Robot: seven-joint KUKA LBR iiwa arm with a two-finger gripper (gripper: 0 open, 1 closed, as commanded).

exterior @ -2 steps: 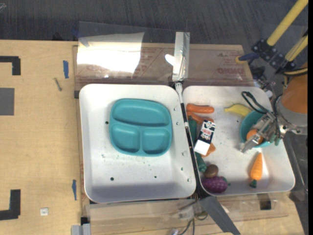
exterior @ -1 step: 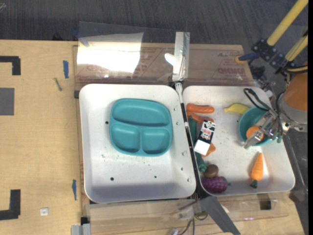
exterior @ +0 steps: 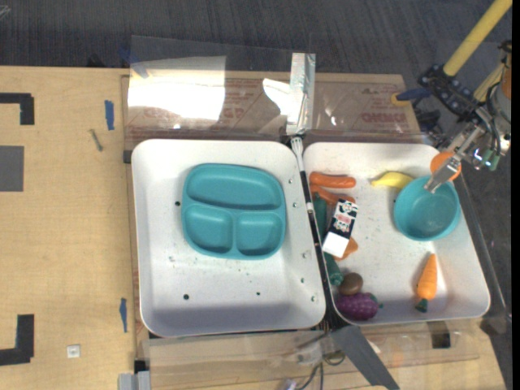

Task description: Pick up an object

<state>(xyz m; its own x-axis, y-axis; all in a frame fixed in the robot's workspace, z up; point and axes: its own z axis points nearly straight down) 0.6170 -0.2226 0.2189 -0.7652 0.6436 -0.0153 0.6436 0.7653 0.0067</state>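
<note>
We find the pincer point(exterior: 445, 171) over the far right corner of the right bin point(exterior: 475, 254), just above the rim of the teal bowl point(exterior: 426, 210). A small orange piece point(exterior: 444, 163) sits right at its tip, but we cannot tell whether the fingers grip it or how far apart they are. Taking the bowl as our landmark: a yellow banana point(exterior: 392, 180) lies just to its left, a toy carrot point(exterior: 426, 279) sits below it, and further left are an orange hot dog point(exterior: 331, 182), a small milk carton point(exterior: 341, 227), a brown lump point(exterior: 351, 283) and purple grapes point(exterior: 357, 305). Well to the left of the bowl, the left bin point(exterior: 154, 250) holds a teal divided plate point(exterior: 233, 210). Both bins rest on the counter point(exterior: 57, 218).
</note>
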